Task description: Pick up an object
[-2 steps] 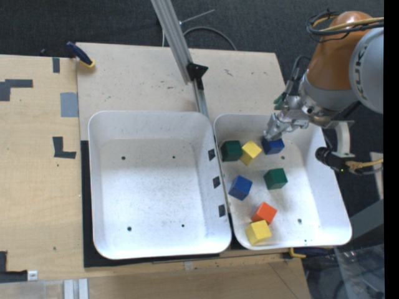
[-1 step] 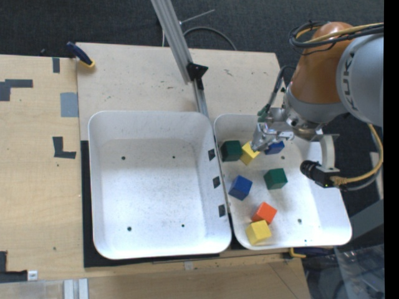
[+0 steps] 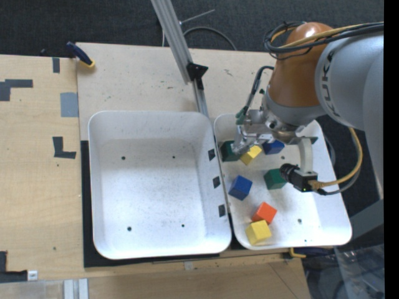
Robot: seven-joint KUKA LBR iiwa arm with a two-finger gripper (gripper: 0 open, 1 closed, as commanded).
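Observation:
My gripper (image 3: 250, 143) hangs low over the back left part of the right bin (image 3: 330, 220). A small yellow block (image 3: 250, 155) sits tilted right at its tip, touching or nearly touching it. A dark green piece (image 3: 227, 150) lies just left of the gripper, against the bin's left wall. A blue block (image 3: 273, 147) is partly hidden just right of it. Further forward lie a blue cube (image 3: 240, 187), a green block (image 3: 274, 179), an orange block (image 3: 265, 212) and a second yellow cube (image 3: 258, 231).
The left bin (image 3: 100, 167) stands beside the right one, sharing a raised divider. A slanted metal pole (image 3: 177, 39) comes down at the back between the bins. A black cable connector (image 3: 298, 177) dangles from the arm over the right bin.

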